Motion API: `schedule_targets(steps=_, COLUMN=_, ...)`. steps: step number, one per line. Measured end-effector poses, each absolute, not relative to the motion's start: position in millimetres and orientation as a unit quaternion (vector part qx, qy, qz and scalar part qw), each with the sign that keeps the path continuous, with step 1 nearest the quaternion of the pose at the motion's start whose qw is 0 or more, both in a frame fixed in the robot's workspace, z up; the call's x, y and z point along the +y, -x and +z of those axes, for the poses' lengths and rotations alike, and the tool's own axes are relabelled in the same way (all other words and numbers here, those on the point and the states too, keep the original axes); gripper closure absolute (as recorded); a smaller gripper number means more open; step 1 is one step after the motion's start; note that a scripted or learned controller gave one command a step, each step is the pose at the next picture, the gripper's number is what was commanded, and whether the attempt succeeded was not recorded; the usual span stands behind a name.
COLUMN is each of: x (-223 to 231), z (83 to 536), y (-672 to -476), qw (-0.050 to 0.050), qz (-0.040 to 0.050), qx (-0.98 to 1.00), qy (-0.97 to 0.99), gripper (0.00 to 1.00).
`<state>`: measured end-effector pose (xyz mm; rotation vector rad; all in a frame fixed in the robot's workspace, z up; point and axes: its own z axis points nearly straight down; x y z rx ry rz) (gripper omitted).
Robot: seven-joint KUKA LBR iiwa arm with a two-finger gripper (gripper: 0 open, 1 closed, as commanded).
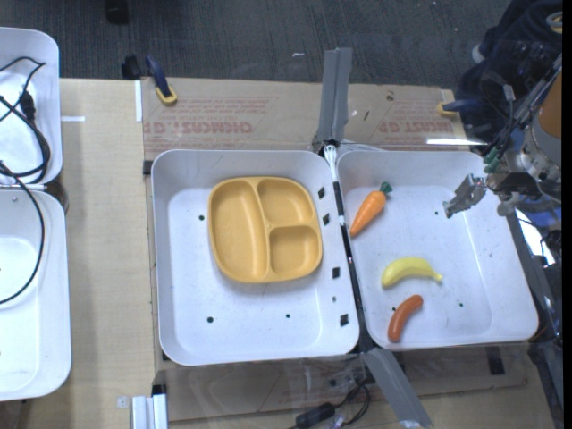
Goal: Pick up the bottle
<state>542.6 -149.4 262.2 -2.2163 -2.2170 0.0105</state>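
Bright even light, soft shadows, sharp focus.

Yellow tray [264,229], orange carrot [368,211] — yellow banana [411,272], red-orange sausage [403,317], white bins [179,329].

A yellow divided plate [265,229] is lying in the left bin [179,329], its three compartments facing up. In the right bin [500,320], a carrot [368,211] is resting near the upper left corner, tilted with its green top pointing up and right. A banana [411,272] is lying near the middle, and a red sausage [403,317] is sitting just below it, apart from it. Both bins are sitting on the wooden bench [98,150], where black cables [22,114] are trailing over white trays at the far left.
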Motion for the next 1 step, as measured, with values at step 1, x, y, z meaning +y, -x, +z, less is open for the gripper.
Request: schedule_targets(steps=1, x=-132.5, z=281.8, y=-557.8, qw=0.002, qz=0.003, qx=-0.689, qy=0.724, gripper=0.0)
